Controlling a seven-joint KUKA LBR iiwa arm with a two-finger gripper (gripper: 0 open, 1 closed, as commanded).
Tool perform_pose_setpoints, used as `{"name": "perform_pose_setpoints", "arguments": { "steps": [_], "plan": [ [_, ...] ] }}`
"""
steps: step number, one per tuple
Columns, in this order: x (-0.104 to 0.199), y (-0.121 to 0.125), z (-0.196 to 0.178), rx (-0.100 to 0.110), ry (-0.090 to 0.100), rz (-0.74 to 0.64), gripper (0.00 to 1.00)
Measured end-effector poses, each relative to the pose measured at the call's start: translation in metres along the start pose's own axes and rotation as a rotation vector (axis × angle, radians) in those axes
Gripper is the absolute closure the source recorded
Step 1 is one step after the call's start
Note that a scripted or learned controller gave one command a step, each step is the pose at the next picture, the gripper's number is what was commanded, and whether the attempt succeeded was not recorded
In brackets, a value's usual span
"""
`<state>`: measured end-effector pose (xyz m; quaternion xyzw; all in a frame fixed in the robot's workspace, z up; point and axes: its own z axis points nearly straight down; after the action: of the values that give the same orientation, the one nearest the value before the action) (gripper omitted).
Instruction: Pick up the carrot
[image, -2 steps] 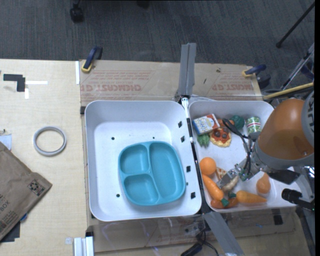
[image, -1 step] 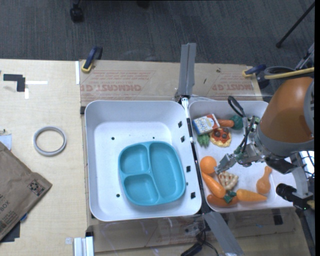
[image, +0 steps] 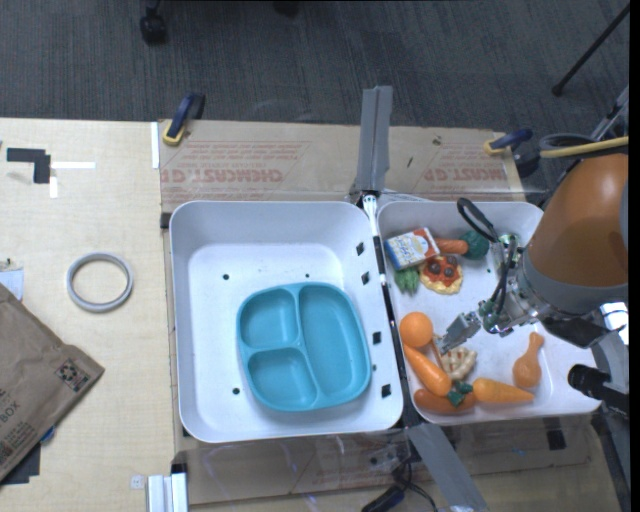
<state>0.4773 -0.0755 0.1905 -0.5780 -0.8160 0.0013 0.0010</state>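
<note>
I judge I am in the approach step: the gripper (image: 462, 334) hangs with fingers spread, pinching nothing, just above the carrot (image: 429, 370) beside the orange (image: 415, 329), so next I must lower and close.

A broad orange band (image: 590, 215) is seen wrapped around the rounded upper part of the arm (image: 585, 270), with smooth grey casing beneath it. A black cable (image: 478, 220) is looped out from near the wrist. The gripper (image: 462, 332) is built of bare silvery metal, with small brackets and linkages left exposed. Darker black fittings are mounted at the arm's lower right side, beside a small white panel.
</note>
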Motion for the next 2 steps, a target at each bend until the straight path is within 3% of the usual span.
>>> {"name": "perform_pose_setpoints", "arguments": {
  "steps": [1,2],
  "plan": [
    [0.010,0.004,0.000,-0.001,0.000,-0.155,0.00],
    [-0.022,-0.008,0.078,-0.001,0.001,-0.293,0.00]
  ]
}}
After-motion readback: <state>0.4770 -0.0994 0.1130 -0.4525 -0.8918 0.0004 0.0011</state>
